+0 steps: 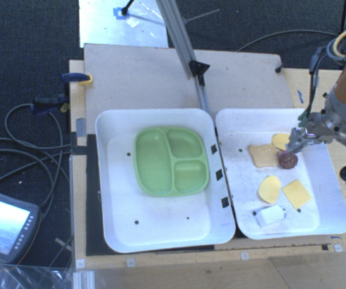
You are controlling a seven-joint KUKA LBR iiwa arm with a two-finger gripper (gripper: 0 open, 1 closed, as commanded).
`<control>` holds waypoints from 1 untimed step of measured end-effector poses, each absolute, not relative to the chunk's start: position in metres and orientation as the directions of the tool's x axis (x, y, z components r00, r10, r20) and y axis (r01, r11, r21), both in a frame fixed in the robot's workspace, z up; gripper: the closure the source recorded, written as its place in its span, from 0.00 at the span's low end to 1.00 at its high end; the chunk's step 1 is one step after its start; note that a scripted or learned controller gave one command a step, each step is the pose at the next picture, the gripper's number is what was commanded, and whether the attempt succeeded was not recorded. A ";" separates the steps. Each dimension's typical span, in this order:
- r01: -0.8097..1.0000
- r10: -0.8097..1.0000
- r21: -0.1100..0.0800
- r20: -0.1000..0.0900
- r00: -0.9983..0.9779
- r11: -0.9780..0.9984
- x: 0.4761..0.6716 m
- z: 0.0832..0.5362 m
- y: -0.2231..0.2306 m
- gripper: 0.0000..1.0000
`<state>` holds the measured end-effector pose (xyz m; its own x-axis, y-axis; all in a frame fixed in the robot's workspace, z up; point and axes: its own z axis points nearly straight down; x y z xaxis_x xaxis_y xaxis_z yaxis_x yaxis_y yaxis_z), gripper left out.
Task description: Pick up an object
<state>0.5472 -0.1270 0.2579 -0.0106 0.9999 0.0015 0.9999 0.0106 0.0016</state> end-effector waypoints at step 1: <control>1.000 1.000 0.001 0.001 -0.010 0.010 0.555 0.248 -0.083 1.00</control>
